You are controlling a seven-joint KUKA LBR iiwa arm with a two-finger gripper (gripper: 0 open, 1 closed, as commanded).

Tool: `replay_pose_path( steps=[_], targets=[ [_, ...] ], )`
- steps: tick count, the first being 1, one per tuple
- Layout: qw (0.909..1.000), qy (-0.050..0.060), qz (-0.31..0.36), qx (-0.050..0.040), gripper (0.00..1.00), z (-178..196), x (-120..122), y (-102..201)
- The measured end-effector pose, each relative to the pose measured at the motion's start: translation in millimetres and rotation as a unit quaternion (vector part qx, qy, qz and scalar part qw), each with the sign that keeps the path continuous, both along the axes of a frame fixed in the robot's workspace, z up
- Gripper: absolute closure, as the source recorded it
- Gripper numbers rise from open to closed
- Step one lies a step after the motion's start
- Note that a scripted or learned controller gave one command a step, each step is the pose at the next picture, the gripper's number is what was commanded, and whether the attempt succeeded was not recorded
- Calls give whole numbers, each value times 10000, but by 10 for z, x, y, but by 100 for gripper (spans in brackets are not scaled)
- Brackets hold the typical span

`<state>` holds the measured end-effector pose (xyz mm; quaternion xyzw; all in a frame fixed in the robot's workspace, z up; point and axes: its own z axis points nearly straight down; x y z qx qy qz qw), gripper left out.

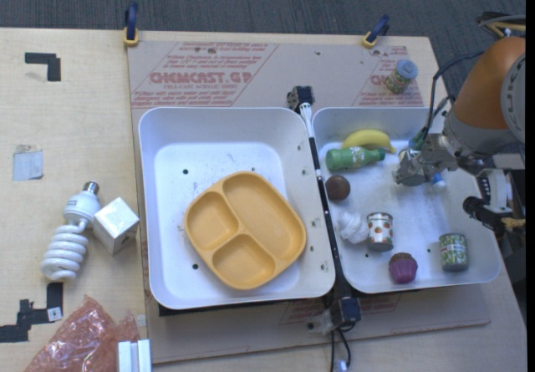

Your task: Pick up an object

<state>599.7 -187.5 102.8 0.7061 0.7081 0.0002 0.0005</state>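
Observation:
The right bin (468, 278) holds a yellow banana (368, 140), a green bottle (353, 159) lying on its side, a brown ball (338, 188), a white crumpled item (353, 228), a small red-and-white can (379, 231), a purple fruit (403, 267) and a green can (453, 252). My gripper (412, 170) hangs low over the bin's upper right part, just right of the bottle's cap and the banana's tip. Nothing visible is in its hold. The orange-banded wrist (493, 86) rises behind it.
A yellow divided plate (244, 231) lies in the left bin (167, 153). A small jar (403, 75) stands on the board behind the right bin. On the bench at left are a spiral light bulb (67, 232), a white cube (115, 224) and a red mesh bag (84, 337).

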Motion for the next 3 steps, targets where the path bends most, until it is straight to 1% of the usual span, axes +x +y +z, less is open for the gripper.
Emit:
replay_pose_path(
  steps=[1,2,3],
  targets=[
    [10000,5,2,7,0,-1,0,6],
    [10000,-6,5,-2,100,101,5,-2],
    [10000,1,-3,-6,100,1021,325,68]
  ],
)
